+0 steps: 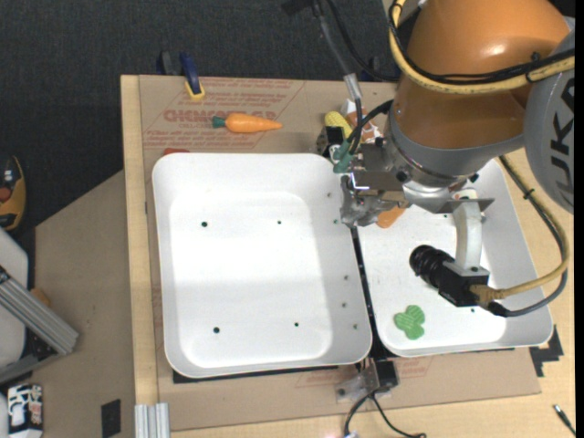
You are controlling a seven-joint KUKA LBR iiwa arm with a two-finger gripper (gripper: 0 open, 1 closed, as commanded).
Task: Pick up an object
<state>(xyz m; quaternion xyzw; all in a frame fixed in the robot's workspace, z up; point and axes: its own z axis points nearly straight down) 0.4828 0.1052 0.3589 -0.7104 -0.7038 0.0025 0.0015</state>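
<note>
Cardboard (pixel 246 395): brown sheet under both bins; its near strip carries a small fitting and a cable.
Green toy (pixel 410 321): lies in the near part of the right bin, clear of the walls and well apart from the gripper. It looks like lumpy moulded plastic or rubber, so probably light, slightly springy and not fragile. The bumpy outline could slip from a pinch at its edge, and a hold across its narrower middle seems surest.
Right bin (pixel 516 281): shallow and white. It holds the Green toy near its front and the Orange piece farther in, by its left wall.
Left bin (pixel 246 263): shallow and white. Its floor shows a few small dark dots.
Orange piece (pixel 391 216): in the right bin, just beside the gripper and partly hidden under the wrist. It is small, likely light hard plastic and perhaps slippery. Its shape cannot be made out, and the wall close by leaves little room for a grasp on that side.
Gripper (pixel 356 213): low over the seam where the two bins meet. Whether it is open or closed cannot be told.
Yellow thing (pixel 338 119): beyond the bins, half hidden by cables, unidentifiable.
Carrot (pixel 248 124): toy on the cardboard beyond the left bin, outside both bins, lying on its side with its tip to the right. It looks smooth, tapered and light, and its thick end offers the better hold.
Clip (pixel 192 80): blue and yellow, at the cardboard's far edge.
</note>
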